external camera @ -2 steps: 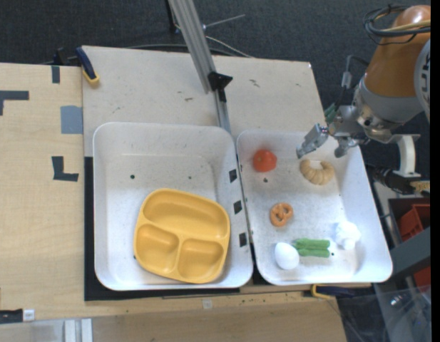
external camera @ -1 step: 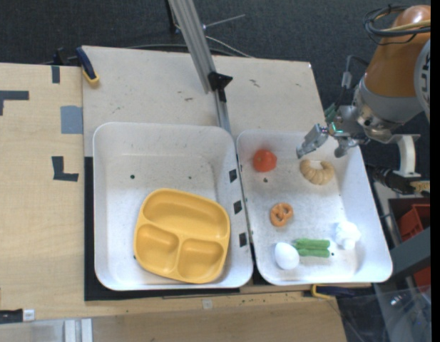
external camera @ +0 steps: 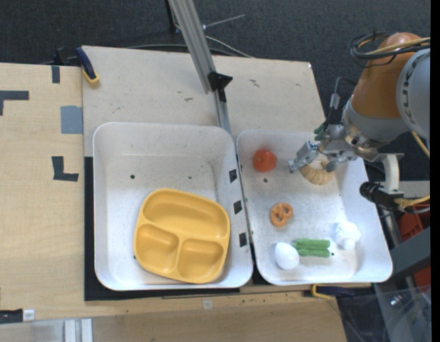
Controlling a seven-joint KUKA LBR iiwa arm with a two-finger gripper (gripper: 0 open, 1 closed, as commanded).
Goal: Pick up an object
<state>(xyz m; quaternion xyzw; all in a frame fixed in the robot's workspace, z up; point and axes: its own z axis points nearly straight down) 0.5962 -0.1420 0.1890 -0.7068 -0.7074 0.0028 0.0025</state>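
— Bench with two white bins; where's the gripper (external camera: 318,164)?
— Over the right bin (external camera: 362,266), fingers spread around a tan pastry (external camera: 319,176)
— And the tomato (external camera: 264,160)?
— Left of that pastry, apart from it

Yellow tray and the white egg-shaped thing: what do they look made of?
The yellow tray looks like moulded plastic: uniform colour, rounded compartments, soft sheen. The white egg-shaped thing looks smooth and glossy, probably a plastic toy, though too small to be sure.
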